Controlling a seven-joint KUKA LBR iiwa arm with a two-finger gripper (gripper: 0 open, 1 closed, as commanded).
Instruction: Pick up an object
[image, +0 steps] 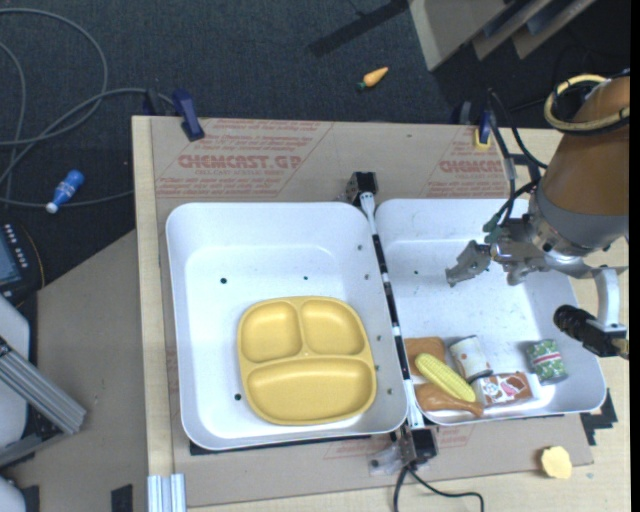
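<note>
On the board behind the bins (270, 225) — red "CHEMCAST GP" lettering (240, 160) — the jaws (478, 265) hang open, holding nothing.

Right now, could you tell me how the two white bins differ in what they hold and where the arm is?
The left bin holds one large yellow divided plate; the right bin holds several small items crowded at its near edge, among them a corn cob and a small can. The gripper hangs over the right bin, not the left. Both are shallow, white and alike in size.
</note>
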